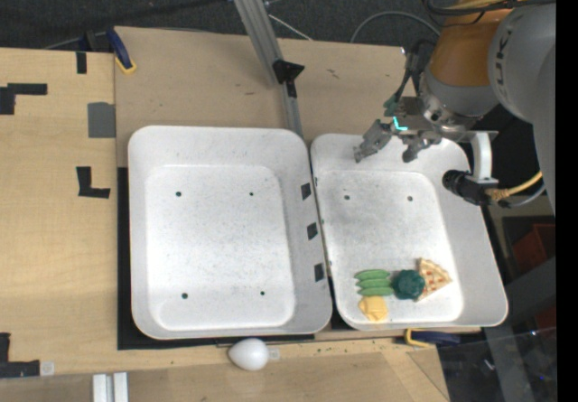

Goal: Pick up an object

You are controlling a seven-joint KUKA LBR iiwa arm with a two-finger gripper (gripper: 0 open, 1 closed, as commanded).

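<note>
the claw [391, 147] hangs over the far rim of the right bin [479, 256], fingers spread apart and holding nothing. the little pile of toys [402, 284] lies at the opposite, near end of that bin, well apart.

A shallow white speckled left bin [217, 140] sits on a tan wooden bench [181, 75], edge to edge with a matching white right bin [397, 191] at its 3 o'clock. A grey metal pole [256, 16] slants in from 12 o'clock and ends at a black bracket [286, 71] above the seam. A white egg-shaped ball [248, 354] lies on the bench at 6 o'clock of the left bin. Black tape marks [88, 181] dot the bench at 9 o'clock.
</note>
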